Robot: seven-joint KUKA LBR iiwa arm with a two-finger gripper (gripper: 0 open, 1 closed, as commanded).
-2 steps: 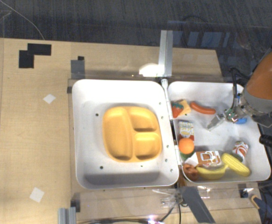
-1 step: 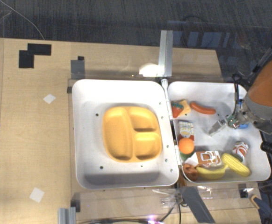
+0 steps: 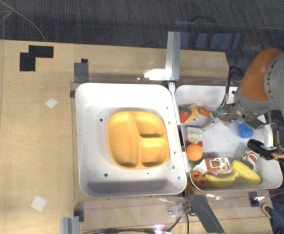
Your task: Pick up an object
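At the near edge of the right-hand shallow white bin (image 3: 273, 177) on the desk lie a yellow plastic banana (image 3: 220, 180) and a yellow toy corn cob (image 3: 246, 172), both long axes running roughly left to right. Behind them sit a round orange ball (image 3: 194, 152) and a small blue ball (image 3: 245, 129). Farther back, the grey arm's end effector (image 3: 221, 115) hangs low in the bin; whether it is spread or pressed together I cannot tell. The blue ball lies just to its right, nearest; the orange ball lies nearer the camera and leftward.

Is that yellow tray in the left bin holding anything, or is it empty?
Empty. The yellow tray lies flat in the left bin, and its three compartments show only bare yellow plastic.
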